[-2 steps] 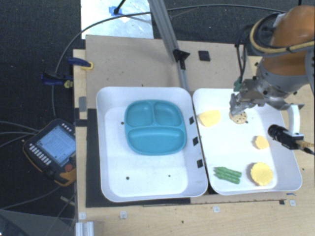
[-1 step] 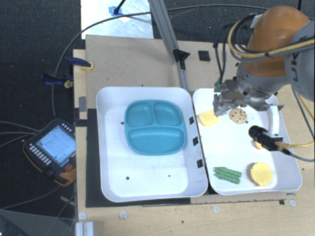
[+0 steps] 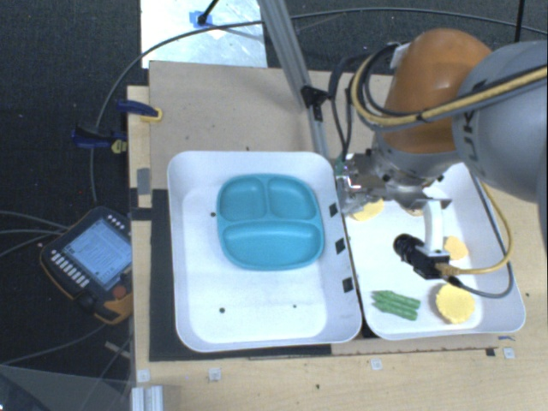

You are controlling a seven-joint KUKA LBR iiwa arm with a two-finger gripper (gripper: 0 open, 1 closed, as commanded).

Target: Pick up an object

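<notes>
Gripper (image 3: 366, 195) low over pale yellow piece (image 3: 369, 212), right bin (image 3: 381, 268). Open or clamped? can't tell. Piece looks light, softish, so pinch across middle.

I see the teach pendant (image 3: 90, 262) lying on the dark floor (image 3: 51, 50) off to the left, screen lit. A blue clamp (image 3: 135, 108) sits at the left edge of the bench (image 3: 227, 101).

Single fixed camera, mounted above the surface (image 3: 214, 110), looking down at a slant, middle distance, left bin (image 3: 195, 315) and right bin (image 3: 385, 251) framed side by side, arm (image 3: 505, 101) entering from the view's right.
</notes>
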